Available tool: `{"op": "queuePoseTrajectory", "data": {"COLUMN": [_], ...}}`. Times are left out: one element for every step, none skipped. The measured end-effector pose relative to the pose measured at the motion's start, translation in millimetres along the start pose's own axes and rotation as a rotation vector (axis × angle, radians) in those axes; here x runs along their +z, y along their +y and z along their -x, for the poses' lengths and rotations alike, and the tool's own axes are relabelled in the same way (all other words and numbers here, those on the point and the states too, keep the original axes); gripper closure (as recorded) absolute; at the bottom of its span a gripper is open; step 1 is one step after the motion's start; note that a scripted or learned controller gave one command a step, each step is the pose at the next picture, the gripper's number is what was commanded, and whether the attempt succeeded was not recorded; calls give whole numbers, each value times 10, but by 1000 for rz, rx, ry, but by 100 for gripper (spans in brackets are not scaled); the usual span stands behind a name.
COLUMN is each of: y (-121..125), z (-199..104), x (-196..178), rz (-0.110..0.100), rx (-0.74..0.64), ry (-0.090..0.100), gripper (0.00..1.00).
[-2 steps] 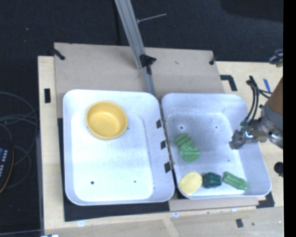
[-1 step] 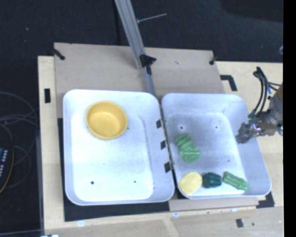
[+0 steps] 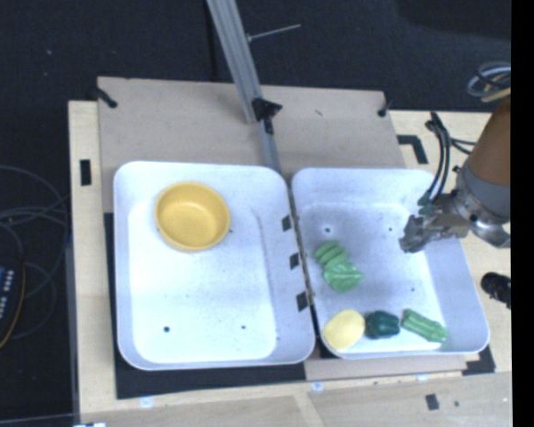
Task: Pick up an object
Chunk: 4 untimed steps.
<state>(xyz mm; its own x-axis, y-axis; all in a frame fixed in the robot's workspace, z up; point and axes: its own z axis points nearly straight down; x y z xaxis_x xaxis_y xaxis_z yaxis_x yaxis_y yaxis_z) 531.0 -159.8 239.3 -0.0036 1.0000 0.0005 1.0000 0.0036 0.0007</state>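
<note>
My gripper (image 3: 416, 236) hangs over the right side of the right bin (image 3: 365, 185), with nothing visible between its fingers. Left of it and a bit nearer lies a light green ridged vegetable (image 3: 336, 265) in the bin's middle. Along the bin's front edge rest a yellow lemon-like fruit (image 3: 343, 328), a dark green pepper (image 3: 382, 325) and a green pod-shaped piece (image 3: 424, 326). A yellow bowl (image 3: 192, 215) sits in the upper left of the left bin (image 3: 205, 327).
A grey metal pole (image 3: 240, 56) slants up from the bench behind the gap between the bins. Black clips (image 3: 295, 261) line the divider between the bins. Cables (image 3: 440, 149) trail near the arm at the right.
</note>
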Motion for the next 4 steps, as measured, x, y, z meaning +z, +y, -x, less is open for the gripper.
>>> {"op": "queuePoseTrajectory", "data": {"y": [177, 358, 589, 696], "z": [-507, -941, -1490, -1981], "x": [-105, -1, 43, 126], "rz": [1, -1, -1, -1], "rx": [-1, 1, -1, 0], "ry": [0, 0, 0, 0], "gripper": [100, 100, 100, 100]}}
